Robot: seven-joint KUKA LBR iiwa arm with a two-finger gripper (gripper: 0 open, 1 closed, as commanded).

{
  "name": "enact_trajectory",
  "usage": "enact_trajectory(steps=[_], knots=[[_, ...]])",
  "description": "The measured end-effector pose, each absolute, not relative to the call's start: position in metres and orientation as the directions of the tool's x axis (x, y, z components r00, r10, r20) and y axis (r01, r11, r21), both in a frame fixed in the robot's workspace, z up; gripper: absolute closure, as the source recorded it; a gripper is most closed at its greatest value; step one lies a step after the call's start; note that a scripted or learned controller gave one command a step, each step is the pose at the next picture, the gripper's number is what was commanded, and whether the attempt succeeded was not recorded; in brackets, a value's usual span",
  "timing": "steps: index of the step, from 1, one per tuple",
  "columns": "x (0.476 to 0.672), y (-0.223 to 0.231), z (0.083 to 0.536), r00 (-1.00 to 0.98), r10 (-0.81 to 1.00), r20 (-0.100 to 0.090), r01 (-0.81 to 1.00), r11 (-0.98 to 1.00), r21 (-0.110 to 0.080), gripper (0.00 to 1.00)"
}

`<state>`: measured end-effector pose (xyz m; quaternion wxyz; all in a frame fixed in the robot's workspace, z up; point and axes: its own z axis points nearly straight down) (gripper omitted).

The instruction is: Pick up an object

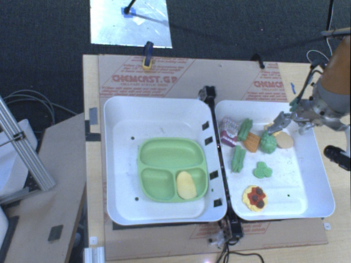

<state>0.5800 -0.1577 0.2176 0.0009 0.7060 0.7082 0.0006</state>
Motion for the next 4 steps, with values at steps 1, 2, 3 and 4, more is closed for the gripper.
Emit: enact_trajectory(steps=[1, 2, 3, 4], knots=[[0.616, -0.162, 0.099, -0.004, 1.000, -0.002, 1.000, 0.004, 0.012, 0.00], [0.598, -0.150, 0.090, 0.000, 1.000, -0.005, 1.000, 0.000, 0.017, 0.00], [0.600, -0.150, 0.103, -0.001, 1.000, -0.002, 1.000, 0.001, 0.018, 1.00], [0.588, -0.107, 0.220, -0.009, 1.000, 0.000, 1.000, 0.009, 0.012, 1.00]])
